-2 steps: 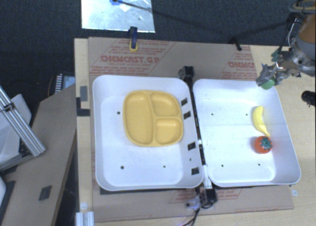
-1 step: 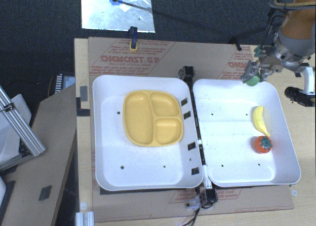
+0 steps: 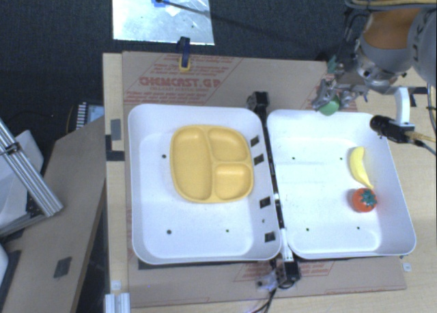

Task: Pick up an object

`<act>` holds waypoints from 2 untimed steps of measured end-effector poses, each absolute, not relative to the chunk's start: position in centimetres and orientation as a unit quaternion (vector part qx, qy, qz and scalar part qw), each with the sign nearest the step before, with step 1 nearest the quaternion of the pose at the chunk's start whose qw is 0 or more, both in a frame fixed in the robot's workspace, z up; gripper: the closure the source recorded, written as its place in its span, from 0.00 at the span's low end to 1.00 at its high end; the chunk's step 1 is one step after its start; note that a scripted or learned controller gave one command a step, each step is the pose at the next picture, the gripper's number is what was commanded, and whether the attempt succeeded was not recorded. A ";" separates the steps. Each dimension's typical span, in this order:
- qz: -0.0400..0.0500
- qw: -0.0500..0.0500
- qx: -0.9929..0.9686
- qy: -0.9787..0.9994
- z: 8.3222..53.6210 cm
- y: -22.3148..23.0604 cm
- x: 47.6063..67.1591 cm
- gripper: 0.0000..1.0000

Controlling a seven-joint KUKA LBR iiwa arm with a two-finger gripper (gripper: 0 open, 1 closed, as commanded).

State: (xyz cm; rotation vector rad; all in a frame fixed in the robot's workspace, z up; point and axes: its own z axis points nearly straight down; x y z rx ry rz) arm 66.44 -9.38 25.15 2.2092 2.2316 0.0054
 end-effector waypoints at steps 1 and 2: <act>0.001 -0.001 0.703 0.711 24.4 -3.3 65.7 1.00; 0.002 0.000 0.703 0.711 25.1 2.2 66.0 1.00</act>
